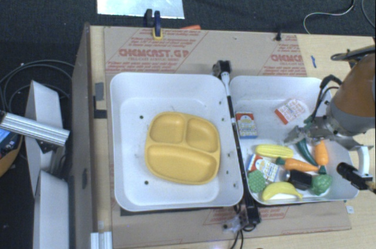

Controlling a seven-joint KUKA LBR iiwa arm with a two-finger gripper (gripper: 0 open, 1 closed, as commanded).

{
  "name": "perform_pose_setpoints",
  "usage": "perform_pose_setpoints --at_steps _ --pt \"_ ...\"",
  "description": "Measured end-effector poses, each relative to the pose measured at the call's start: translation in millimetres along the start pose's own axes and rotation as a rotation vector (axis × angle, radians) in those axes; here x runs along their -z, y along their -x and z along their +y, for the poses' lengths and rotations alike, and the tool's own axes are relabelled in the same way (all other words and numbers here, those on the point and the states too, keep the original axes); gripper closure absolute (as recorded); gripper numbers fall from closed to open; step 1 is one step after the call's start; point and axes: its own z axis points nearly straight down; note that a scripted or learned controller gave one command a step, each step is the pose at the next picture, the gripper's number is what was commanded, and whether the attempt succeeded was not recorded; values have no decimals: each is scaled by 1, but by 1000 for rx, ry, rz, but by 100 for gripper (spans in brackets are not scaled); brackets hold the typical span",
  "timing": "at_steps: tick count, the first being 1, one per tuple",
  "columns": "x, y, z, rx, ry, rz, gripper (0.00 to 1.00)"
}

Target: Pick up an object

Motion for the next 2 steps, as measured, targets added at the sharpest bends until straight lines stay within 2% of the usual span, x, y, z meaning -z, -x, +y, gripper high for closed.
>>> perform_pose_setpoints --at_steps 1,2 --pt "11 3 0 -1 4 -7 100" --pt "68 -32 10 -2 4 -11 100"
